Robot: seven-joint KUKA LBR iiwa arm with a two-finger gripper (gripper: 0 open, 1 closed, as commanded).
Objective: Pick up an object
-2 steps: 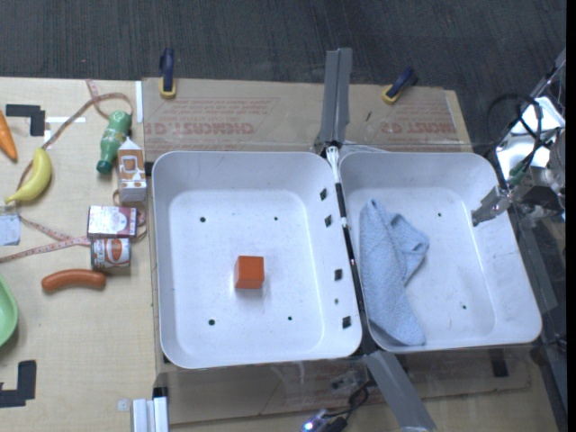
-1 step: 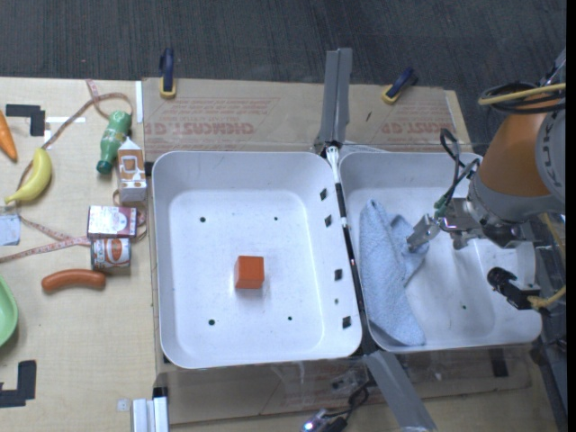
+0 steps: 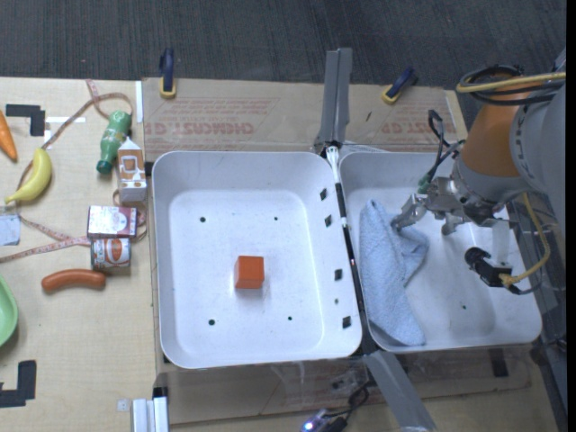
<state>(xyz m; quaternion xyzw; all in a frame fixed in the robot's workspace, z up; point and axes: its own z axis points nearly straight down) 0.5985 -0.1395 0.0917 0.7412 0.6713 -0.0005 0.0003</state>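
End effector [image 3: 423, 212] hangs spread, nothing gripped, touching blue cloth [image 3: 389, 268]; orange block [image 3: 250, 272] sits well apart.

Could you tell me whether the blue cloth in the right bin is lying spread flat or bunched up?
Bunched up. The blue cloth lies crumpled in folds along the left side of the right bin, its upper edge rising toward the tool.

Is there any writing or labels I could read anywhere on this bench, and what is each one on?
Red print on the cardboard sheet behind the bins: upside down and too blurred to read.
Small carton: label too small to read.
Red-and-white packet: unreadable.
Can: label blurred.
Green bottle: no legible text.
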